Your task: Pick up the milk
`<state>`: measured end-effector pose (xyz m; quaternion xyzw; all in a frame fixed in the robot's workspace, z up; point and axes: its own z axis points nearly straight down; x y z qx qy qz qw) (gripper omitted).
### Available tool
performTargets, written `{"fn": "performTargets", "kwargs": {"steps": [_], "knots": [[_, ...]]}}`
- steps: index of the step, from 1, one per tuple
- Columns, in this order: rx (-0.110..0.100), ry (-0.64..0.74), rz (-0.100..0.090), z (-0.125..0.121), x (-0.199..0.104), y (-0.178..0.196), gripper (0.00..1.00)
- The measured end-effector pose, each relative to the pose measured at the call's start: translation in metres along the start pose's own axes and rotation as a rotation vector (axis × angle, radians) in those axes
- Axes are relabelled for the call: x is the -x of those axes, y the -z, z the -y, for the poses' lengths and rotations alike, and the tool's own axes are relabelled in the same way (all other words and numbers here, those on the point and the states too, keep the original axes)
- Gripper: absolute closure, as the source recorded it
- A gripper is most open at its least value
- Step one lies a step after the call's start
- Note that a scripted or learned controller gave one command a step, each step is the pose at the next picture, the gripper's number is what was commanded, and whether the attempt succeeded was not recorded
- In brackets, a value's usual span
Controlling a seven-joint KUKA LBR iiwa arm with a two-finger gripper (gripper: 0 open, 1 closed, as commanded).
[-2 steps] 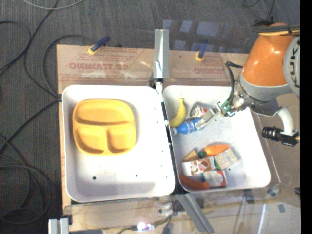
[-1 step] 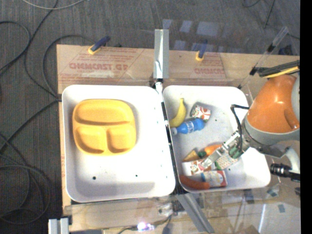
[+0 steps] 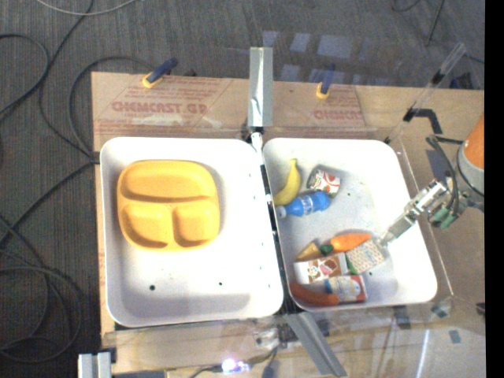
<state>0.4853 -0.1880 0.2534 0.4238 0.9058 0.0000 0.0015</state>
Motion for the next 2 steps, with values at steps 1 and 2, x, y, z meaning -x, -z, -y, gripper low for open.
{"fn": "performTargets", "kwargs": {"steps": [1,2], "knots": [[0.002,-0.130,0.003,-0.0025,-0.0024,-0.1461,0.00],[-0.003,0.069,-0.003,-0.0060,-0.0003,-0.1405,0.00]]}}
